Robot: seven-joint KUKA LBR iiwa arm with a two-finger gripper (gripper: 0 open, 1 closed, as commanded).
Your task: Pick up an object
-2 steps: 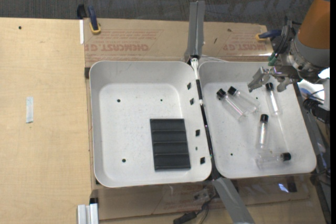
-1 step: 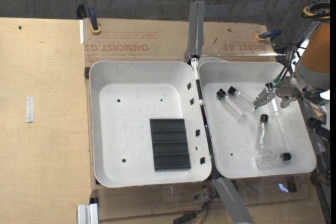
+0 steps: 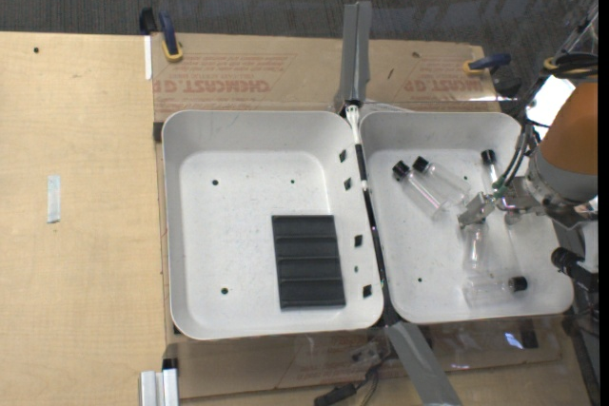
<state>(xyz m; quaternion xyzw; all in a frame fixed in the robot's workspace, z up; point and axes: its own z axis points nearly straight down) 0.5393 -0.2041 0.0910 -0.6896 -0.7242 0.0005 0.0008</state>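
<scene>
Reached over the right bin (image 3: 447, 311) with the arm (image 3: 571, 147), jaws low near its middle, just above a clear vial (image 3: 473, 247); apart or together, could not tell. Approach step, probably; next called for closing squarely on that vial.

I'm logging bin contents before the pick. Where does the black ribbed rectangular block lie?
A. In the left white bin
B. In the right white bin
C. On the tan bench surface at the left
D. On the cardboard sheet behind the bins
A: the black ribbed rectangular block rests flat on the floor of the left white bin, toward its front right.
</scene>
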